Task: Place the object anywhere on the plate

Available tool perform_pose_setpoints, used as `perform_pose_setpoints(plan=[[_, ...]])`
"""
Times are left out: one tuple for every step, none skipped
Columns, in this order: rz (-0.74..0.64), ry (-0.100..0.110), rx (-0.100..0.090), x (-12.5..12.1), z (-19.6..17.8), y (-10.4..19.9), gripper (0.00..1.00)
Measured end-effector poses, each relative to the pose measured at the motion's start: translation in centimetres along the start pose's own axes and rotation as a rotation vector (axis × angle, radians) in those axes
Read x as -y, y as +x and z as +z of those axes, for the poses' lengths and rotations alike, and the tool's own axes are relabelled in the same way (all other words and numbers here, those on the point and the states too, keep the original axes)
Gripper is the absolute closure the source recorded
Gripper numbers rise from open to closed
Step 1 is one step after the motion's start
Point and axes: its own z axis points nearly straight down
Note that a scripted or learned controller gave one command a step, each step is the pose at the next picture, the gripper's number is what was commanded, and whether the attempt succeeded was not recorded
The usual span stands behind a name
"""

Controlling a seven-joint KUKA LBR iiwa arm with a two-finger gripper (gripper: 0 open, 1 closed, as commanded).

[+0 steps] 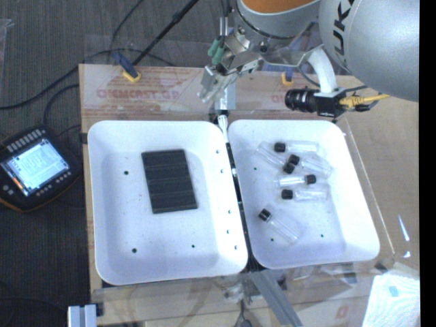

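A black ridged rectangular plate (169,180) lies flat in the left white bin (109,251), a little left of its middle. Several clear vials with black caps (291,162) lie scattered in the right white bin (354,244), one of them (276,225) nearest the front. My gripper (221,107) hangs over the far rims where the two bins meet, above and behind both the plate and the vials. A small dark-and-white bit shows just under its tip, too small to identify.
A teach pendant (34,165) with a lit screen lies on the floor to the left of the bench. Cables run across the dark floor behind. A blue and yellow clamp (127,68) sits on the far left of the wooden board (150,94).
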Motion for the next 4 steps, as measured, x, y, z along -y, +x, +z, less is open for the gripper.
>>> perform_pose_setpoints(plan=[[-0.061,0.0,-0.001,-0.5,-2.0,7.2,1.0],[-0.268,0.002,-0.003,4.2,7.3,11.7,1.0],[-0.053,0.001,-0.002,6.1,5.7,14.5,1.0],[-0.091,0.0,-0.001,3.4,2.5,8.7,1.0]])
